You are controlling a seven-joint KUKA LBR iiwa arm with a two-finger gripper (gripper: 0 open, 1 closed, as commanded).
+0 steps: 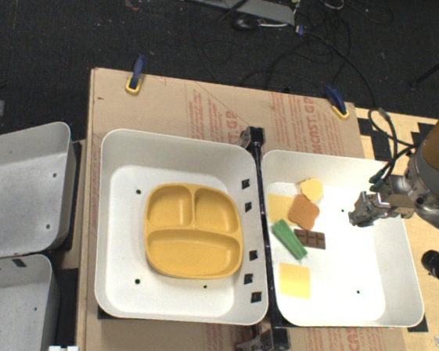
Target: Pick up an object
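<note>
My gripper [359,213]: fingers' spread unreadable, nothing seen between them, over the right bin [398,270]. Left of them: brown biscuit [303,213], chocolate bar [310,238], green stick [288,239], crowded together. Risk: clipping two pieces, gripping neither

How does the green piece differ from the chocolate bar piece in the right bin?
The green piece is bright green, longer and lies diagonally; the chocolate bar piece is dark brown, shorter, segmented and lies nearly level. The green piece sits left, toward the divider; the chocolate lies right of it. Both lie flat, touching or nearly so.
</note>
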